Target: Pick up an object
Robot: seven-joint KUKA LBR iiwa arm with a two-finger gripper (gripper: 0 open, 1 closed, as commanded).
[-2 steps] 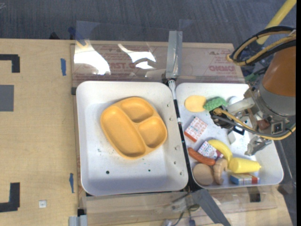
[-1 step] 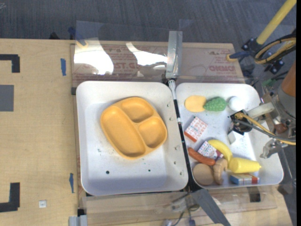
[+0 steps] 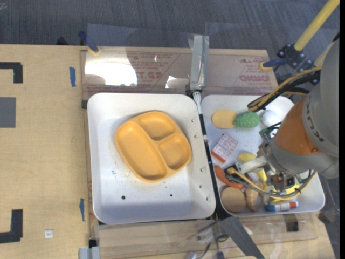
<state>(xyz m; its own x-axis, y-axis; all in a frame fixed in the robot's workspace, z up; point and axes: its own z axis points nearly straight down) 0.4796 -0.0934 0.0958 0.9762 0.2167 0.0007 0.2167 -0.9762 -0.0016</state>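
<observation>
The right bin [image 3: 234, 127] holds a pile of small objects: a yellow oval piece [image 3: 223, 118], a green bumpy ball [image 3: 247, 120], a red-and-white card [image 3: 224, 147], a yellow banana-like piece [image 3: 247, 157], an orange-red piece [image 3: 222, 175], two tan rounded objects [image 3: 233, 198] and a marker [image 3: 281, 204]. My gripper [image 3: 268, 178] hangs low over the front right of this bin, amid yellow and black cables, just above the tan objects and marker. The arm's grey body and orange band [image 3: 295, 134] cover the bin's right side.
The left bin [image 3: 102, 161] holds a yellow three-compartment plate [image 3: 153, 145]. A clear plastic sheet and a metal bar [image 3: 198, 63] stand behind the bins. Wooden bench surface stretches to the left.
</observation>
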